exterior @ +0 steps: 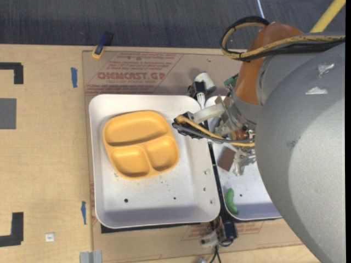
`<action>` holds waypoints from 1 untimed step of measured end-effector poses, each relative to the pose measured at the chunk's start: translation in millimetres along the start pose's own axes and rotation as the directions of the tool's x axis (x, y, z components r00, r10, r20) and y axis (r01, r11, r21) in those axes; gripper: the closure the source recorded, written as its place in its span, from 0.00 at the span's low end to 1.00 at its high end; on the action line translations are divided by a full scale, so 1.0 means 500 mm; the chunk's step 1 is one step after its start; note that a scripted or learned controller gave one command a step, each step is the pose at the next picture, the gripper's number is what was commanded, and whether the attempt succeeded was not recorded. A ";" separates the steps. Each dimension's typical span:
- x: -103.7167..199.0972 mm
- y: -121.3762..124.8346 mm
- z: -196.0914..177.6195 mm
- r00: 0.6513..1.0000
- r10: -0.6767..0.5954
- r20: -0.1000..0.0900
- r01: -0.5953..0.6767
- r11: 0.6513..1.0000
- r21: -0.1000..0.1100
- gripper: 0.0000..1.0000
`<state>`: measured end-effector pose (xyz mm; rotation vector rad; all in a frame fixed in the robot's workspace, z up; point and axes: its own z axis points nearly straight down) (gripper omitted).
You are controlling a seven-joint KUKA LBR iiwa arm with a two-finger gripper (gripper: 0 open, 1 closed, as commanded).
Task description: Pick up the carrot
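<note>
One carrot (231,200): only green tip visible, right bin (249,199); jaws (239,166) state unclear.

Cardboard-covered bench (44,158), two white bins side by side, left bin (148,210), right bin (255,204)

The arm (307,147) is a bulky, smooth grey shell. An orange band (258,64) sits above the wrist. Black and yellow cables (247,32) loop around it.
</note>
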<state>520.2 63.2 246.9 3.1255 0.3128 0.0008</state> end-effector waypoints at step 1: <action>0.048 0.088 -0.051 1.000 0.000 0.000 0.000 1.000 0.000 1.00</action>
